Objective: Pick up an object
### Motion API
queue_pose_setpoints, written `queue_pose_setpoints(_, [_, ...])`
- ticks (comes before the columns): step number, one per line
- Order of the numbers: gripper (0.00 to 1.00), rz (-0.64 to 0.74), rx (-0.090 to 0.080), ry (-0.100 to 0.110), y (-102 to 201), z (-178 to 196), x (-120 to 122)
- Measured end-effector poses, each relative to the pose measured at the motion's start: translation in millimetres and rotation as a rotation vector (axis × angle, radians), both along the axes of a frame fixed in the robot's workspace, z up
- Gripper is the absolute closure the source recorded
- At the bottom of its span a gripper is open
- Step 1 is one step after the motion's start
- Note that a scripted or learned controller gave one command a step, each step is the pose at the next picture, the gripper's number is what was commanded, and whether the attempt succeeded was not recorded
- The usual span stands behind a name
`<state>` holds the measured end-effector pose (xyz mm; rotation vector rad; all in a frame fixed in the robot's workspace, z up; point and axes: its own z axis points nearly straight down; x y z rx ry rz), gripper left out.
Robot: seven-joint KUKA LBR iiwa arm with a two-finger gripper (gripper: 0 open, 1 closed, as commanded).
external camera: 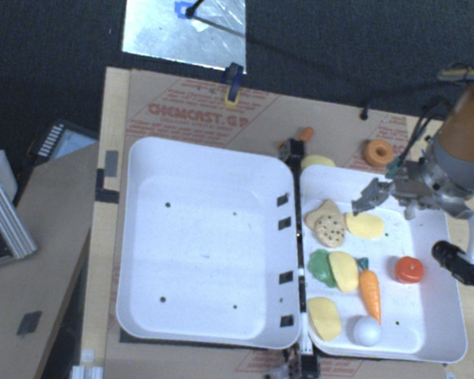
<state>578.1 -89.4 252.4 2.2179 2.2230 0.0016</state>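
Observation:
The right bin (435,324) holds several toy foods. Among them are a pale yellow piece (365,226), a brown cookie (329,225), a red tomato (409,269), a green and yellow vegetable (334,269), a carrot (369,294), a yellow lemon-like piece (324,317) and a white ball (366,331). My gripper (375,194) hangs over the bin's far part, just above the pale yellow piece. I see nothing held in it.
The left bin (205,240) lies beside the right one, with black clips along the shared rim. A donut (379,152) and a small orange item (306,134) lie on the bench behind the bins. A yellow piece (317,162) rests at the right bin's far rim.

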Motion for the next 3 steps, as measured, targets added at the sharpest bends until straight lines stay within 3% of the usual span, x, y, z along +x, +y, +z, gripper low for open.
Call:
queue_pose_setpoints(1, [0.00, 0.008, 0.003, 0.005, 64.4, -72.1, 19.8])
queue_pose_setpoints(2, [0.00, 0.009, 0.003, -0.003, 140.3, -67.3, 48.4])
queue_pose_setpoints(3, [0.00, 0.011, 0.005, 0.000, 233.5, -87.8, 57.8])
